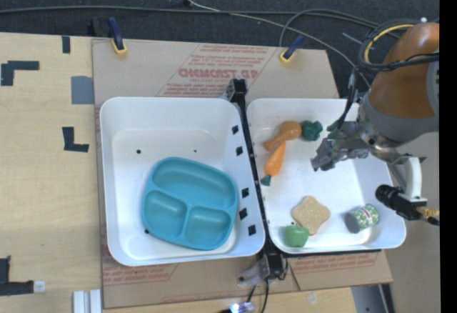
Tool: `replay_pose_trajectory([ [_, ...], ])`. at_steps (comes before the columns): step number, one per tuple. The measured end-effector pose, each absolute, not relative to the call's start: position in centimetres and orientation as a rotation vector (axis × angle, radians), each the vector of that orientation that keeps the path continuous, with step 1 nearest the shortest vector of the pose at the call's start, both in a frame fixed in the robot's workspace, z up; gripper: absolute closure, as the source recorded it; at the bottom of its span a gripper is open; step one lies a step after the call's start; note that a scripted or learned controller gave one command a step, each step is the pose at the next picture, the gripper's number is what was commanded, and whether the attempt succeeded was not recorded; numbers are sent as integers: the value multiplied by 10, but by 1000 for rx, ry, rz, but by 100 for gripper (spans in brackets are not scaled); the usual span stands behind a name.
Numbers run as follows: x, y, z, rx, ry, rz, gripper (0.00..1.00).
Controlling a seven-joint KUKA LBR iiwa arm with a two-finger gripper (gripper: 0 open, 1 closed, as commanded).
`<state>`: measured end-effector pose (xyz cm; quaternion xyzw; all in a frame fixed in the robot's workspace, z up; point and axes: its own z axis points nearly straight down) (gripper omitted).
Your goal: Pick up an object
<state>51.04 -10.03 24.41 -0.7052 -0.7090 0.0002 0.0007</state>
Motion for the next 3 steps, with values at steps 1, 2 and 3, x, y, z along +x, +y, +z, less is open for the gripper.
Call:
replay_pose_trajectory([
  [1,513,-52,249,-2213,-2228,-1,100],
  [2,518,3,253,-2212,-2228,1,100],
  [3,524,64,242,-2212,-2228,3,100],
])
